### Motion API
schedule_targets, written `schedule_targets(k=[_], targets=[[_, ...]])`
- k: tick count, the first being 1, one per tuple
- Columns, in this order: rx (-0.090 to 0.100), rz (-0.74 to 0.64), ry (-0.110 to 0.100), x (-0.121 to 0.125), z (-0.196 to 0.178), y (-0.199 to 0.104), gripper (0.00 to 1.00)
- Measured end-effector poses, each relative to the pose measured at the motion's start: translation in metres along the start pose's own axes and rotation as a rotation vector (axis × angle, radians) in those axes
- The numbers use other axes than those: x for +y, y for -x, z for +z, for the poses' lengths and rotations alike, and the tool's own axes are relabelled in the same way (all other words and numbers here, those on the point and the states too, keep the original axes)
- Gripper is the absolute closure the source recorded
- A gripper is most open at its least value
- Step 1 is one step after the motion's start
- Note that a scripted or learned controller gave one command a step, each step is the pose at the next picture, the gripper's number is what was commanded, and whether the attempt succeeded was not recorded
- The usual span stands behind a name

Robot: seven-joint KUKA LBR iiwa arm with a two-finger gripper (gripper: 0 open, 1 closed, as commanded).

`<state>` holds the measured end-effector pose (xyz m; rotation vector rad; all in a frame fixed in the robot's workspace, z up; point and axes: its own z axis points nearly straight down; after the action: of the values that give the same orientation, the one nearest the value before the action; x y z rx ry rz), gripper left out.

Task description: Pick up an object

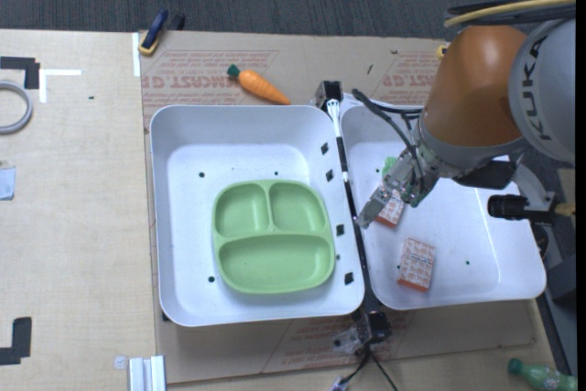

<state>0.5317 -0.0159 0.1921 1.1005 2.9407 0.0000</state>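
Writing: "KUKA" on my grey arm.
My gripper: fingers closed around a small red-and-white card packet, right white bin's left edge.
Second red-and-white carton: bin's front edge.

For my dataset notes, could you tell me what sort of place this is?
Probably a robotics lab bench: a KUKA arm reaches over two white bins, toy carrot alongside, on a cardboard sheet.
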Motion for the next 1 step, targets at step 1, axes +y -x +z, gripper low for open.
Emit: schedule_targets(k=[1], targets=[[0.000,0.000,0.000,0.0000,0.0000,0.0000,0.00]])
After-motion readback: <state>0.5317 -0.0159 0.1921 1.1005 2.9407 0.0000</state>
